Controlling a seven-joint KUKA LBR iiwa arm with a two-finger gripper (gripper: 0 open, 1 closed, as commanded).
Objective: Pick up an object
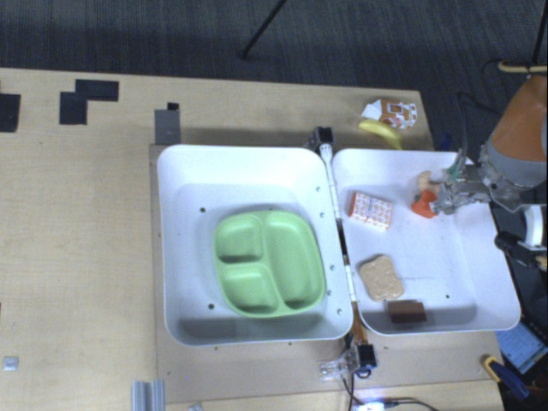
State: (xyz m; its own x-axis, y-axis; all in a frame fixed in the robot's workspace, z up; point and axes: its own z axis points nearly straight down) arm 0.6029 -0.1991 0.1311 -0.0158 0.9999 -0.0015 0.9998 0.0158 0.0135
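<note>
Gripper [443,197] in right bin [479,264], at three o'clock, just beside orange object [424,204]; finger state cannot be told; patterned box [370,210], bread slice [381,278], brown block [406,312] nearby; green tray [269,264] in left bin [184,229].

Light wood bench [77,255] carries two white bins: left bin [184,187], right bin [492,302], side by side. Yellow-white item [387,118] near far edge.
</note>
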